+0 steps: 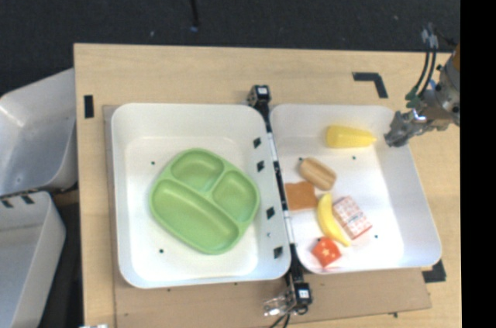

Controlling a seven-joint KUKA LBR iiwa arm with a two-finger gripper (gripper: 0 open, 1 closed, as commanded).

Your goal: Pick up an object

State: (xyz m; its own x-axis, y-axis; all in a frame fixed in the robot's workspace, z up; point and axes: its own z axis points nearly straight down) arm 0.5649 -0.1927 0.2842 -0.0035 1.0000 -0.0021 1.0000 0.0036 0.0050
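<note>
the claw (399,129), grip state unclear, hovers just right of the yellow object (349,136).

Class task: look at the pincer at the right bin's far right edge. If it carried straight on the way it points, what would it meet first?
Probably the yellow corn cob: the pincer points leftward at it, though its height above the right bin is unclear.

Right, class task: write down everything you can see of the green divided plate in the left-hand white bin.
The light green plastic-looking divided plate is a rounded, roughly oval tray with raised rims splitting it into three compartments: one long section along its lower left and two smaller ones toward the upper right. It lies flat, right way up, turned at a diagonal, on the floor of the left shallow white bin, near the middle. Its compartments hold nothing, and nothing else touches it.
</note>
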